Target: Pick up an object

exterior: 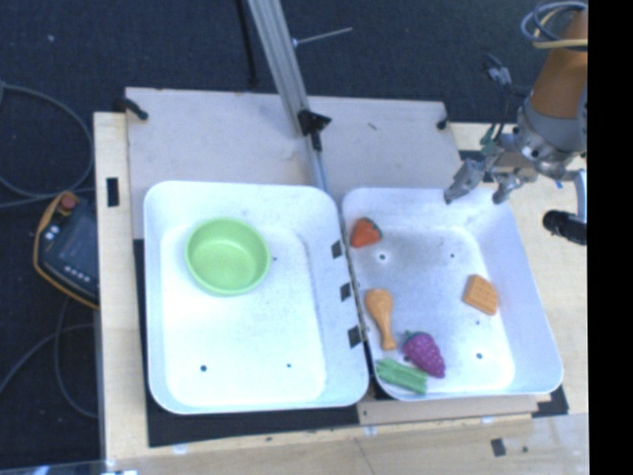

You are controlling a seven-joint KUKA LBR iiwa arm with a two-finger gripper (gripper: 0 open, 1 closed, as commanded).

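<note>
One fixed camera looks down at a slant on both bins (pixel 247 295); seemingly mounted fairly high.

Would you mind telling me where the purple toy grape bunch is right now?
The purple toy grape bunch lies in the right-hand white bin, near its front edge, between the tan toy drumstick and the green toy vegetable.

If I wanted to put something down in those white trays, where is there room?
Most room is in the left bin, below and right of the green bowl. In the right bin, the middle is bare, between the strawberry and the orange wedge. Its lower left is crowded: drumstick, grapes, green vegetable.
</note>
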